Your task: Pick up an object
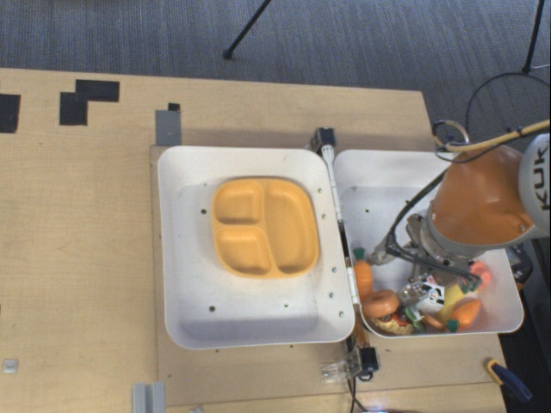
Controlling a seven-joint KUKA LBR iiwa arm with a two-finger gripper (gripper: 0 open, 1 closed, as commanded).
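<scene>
Lowered into right bin (379,198): gripper (428,289), finger state impossible to tell, toy food (387,304) heaped just beside; yellow divided tray (263,227) well apart.

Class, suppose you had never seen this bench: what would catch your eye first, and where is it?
Probably the yellow divided tray, lying alone in the left bin. Next, the arm's orange band hanging over the right bin, with its tool low above a jumble of small colourful items in that bin's near corner.

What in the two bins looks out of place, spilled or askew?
Nothing looks spilled. The yellow tray lies slightly rotated in the left bin, and the small toys are crowded in the right bin's near corner.
</scene>
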